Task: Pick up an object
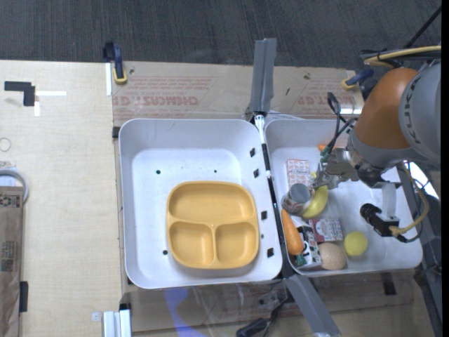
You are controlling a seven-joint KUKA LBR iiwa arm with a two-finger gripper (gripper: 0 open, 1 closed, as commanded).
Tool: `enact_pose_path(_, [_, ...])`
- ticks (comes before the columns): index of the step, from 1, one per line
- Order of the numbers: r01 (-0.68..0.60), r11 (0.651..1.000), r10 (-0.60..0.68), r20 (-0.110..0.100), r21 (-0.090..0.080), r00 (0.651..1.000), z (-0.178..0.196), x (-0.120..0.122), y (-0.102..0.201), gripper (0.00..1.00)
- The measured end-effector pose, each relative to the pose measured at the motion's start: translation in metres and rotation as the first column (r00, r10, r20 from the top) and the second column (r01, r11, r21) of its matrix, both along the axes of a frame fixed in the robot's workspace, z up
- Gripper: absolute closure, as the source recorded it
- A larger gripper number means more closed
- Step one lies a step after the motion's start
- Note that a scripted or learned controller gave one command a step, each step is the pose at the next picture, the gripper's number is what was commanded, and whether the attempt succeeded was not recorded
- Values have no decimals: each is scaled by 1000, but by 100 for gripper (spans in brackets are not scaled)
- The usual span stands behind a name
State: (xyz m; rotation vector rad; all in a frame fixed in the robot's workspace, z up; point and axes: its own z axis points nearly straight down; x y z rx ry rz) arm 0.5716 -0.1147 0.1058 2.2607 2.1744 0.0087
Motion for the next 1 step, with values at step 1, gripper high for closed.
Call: enact_pose_path(1, [5,1000,-5,-9,-1,1000,102,-5,79,100])
